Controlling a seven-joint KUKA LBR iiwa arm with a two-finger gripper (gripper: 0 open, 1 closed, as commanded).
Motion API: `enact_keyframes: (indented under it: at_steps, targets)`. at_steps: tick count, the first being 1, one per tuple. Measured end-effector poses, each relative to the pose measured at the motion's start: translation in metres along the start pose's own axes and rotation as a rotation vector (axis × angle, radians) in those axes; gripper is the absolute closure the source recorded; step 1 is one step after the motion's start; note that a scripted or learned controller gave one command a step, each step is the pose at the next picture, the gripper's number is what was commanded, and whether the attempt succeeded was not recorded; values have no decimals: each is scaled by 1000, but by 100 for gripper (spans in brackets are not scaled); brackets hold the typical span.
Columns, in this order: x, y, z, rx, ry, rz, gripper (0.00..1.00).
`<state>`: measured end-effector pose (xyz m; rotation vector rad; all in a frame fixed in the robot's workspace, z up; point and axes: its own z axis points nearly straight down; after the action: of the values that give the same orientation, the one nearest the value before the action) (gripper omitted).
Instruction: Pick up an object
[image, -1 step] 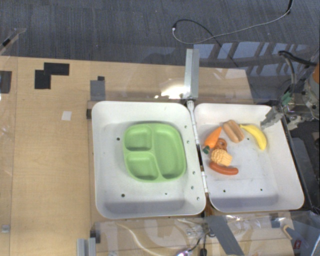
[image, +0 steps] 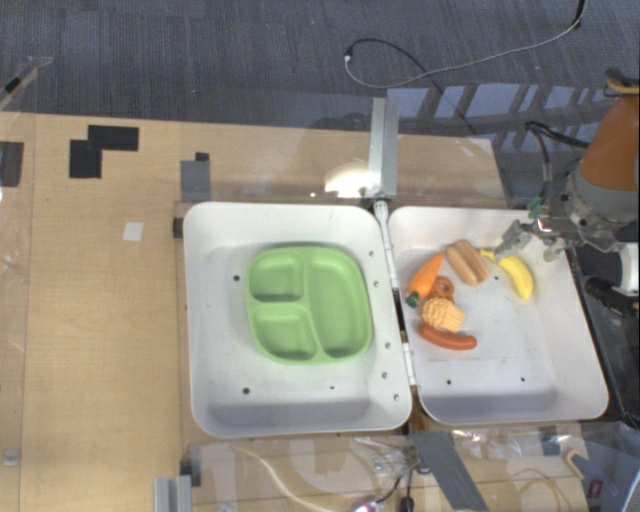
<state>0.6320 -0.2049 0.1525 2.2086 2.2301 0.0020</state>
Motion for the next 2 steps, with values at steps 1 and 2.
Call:
enact_keyframes:
  at_steps: [1,2]
  targets:
    - [0,-7,54,-6,-1,-7,0]
    - [-1,-5,39,-14,-5,-8,100]
